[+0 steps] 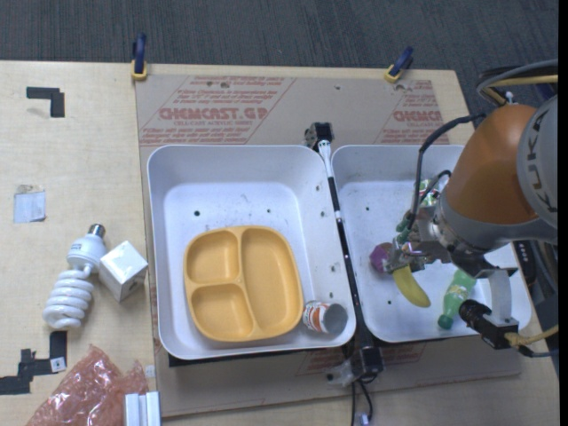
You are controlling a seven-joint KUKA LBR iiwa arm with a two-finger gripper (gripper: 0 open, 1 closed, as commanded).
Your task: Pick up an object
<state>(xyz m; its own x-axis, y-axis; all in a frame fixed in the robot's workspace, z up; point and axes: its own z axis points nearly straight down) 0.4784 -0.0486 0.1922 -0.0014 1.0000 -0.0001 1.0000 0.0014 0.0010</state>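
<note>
Where the arm reaches into the right bin [373,171], gripper [410,254] sits low over a purple object [382,256] and banana [411,287]; finger state cannot be told. Green bottle [454,296] just right. Yellow tray [242,283] in left bin [177,171].

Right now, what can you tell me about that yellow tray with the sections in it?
The yellow tray is a divided plate of what looks like smooth plastic, a rounded rectangle with three compartments: one long one on its right side, two smaller ones on its left. It lies flat, slightly turned, on the floor of the left bin, toward the near edge. Nothing visible sits in its compartments. A small cup lies on its side by its near right corner, close or touching.
</note>
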